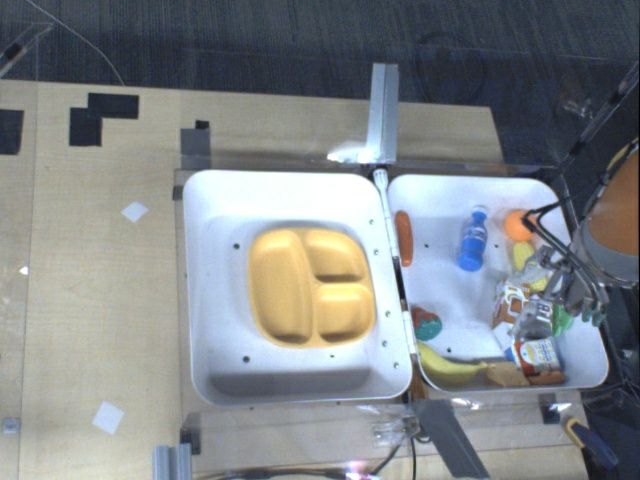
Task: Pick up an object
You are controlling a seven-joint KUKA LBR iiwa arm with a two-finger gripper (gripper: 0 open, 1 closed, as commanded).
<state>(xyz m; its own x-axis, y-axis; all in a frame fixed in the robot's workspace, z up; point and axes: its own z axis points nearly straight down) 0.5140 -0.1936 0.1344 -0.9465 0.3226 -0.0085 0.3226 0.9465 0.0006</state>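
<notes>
The pincer (545,293) hangs low over the right bin (440,193), at its right side, amid a cluster of small packets; whether it is open or closed cannot be told, and nothing is clearly seen between its tips. Just below it lies a carton (537,356) with a white, red and blue label. Above it sit a yellow piece (523,257) and an orange ball (516,224). To its left stands a blue bottle (472,241) with a white label, tilted. Farther left, a red sausage (404,238) lies along the bin's wall. Lower left, a banana (450,366) curves along the near wall, a teal and red toy (427,322) just above it. Well left, the other bin (215,218) holds a yellow tray (308,286) with 3 compartments, on the wooden tabletop (90,308).
</notes>
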